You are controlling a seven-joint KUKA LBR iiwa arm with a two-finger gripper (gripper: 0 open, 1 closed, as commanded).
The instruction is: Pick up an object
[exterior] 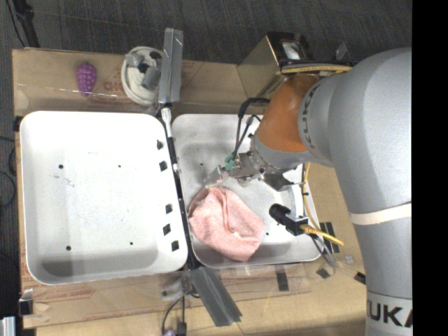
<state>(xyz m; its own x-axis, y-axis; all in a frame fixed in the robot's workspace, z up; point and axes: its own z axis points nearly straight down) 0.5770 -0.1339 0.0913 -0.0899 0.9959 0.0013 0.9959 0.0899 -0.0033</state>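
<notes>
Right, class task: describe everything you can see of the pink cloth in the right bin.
The cloth is pale pink and soft-looking, like terry fabric, crumpled into a rounded heap with folds across its top. It lies in the right bin, toward the near left corner, against the divider side. The end effector sits just above its upper edge; contact cannot be judged.

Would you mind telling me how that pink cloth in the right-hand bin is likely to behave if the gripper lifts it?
The pink cloth lies crumpled in soft folds, so it will probably droop and unfold rather than keep its shape. It looks light for its spread. Pinching one fold may lift only part, leaving the rest dragging on the right bin.
</notes>
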